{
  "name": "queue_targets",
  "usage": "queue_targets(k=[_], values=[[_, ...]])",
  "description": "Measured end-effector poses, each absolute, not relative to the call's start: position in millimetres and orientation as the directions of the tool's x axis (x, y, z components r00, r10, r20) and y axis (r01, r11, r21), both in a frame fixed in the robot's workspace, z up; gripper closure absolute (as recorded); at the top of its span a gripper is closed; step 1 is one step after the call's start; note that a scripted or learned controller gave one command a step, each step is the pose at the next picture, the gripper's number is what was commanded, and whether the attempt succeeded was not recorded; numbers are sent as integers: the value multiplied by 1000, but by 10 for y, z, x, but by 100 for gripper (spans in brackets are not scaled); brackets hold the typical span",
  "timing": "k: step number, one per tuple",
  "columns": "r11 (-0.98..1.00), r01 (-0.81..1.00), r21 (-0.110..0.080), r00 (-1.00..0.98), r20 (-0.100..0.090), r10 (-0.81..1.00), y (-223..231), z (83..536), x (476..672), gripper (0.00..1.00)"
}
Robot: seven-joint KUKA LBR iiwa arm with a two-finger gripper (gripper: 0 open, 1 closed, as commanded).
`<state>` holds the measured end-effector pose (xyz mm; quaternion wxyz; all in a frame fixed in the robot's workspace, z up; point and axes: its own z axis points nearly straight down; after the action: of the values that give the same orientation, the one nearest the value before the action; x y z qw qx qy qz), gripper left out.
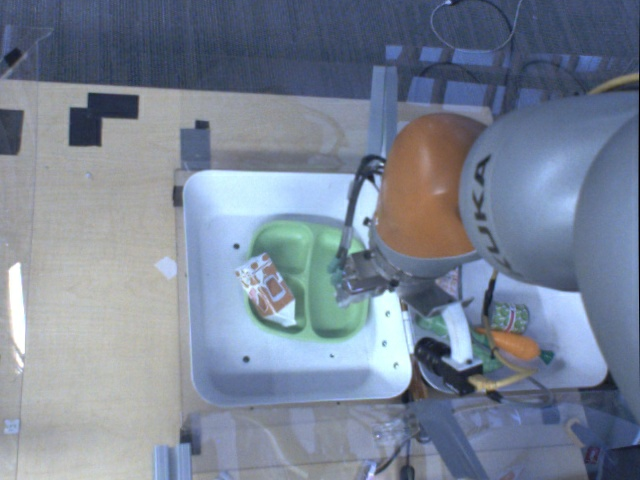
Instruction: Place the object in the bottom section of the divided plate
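**Operator:** Where is the thing I'm meant to place?

**Spotter:** Look just left of your gripper (350, 283). A small packet (268, 288), white with orange-brown print, lies flat in the left hollow of the green plate (290, 238). Its far end rides up on the rim farthest from the gripper. The plate sits in the white bin (215, 268).

**Operator:** How will it handle?

**Spotter:** I'd judge it light, thin and crinkly, a soft wrapper and nothing stiff. It may slide on the smooth plate or buckle if you pinch hard. Take it across its narrow width near the middle, coming straight down, not by a corner.

**Operator:** And the gripper?

**Spotter:** It hangs over the plate's right hollow, beside the ridge that divides the plate. From this angle you can't tell whether it is open or closed. Nothing can be seen in its grasp, and the packet lies apart from it.

**Operator:** Any writing?

**Spotter:** The packet's print is too small to read. To the right of the gripper, beside the orange band, the grey arm (545, 188) carries "KUKA" in dark letters. Farther right, in the other bin (585, 363), a carrot (515, 345) lies beside a green-labelled item (508, 317) whose label you can't read.
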<state>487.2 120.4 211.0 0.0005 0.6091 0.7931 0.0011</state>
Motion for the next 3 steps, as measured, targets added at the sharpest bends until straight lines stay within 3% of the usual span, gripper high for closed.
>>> queue_targets(k=[1,2,3], values=[[257,966,3,-257,0,966,1202,2111,4873,0],[258,966,7,-258,1,966,1210,2219,4888,100],[52,999,3,-52,0,999,681,2132,5690,100]])
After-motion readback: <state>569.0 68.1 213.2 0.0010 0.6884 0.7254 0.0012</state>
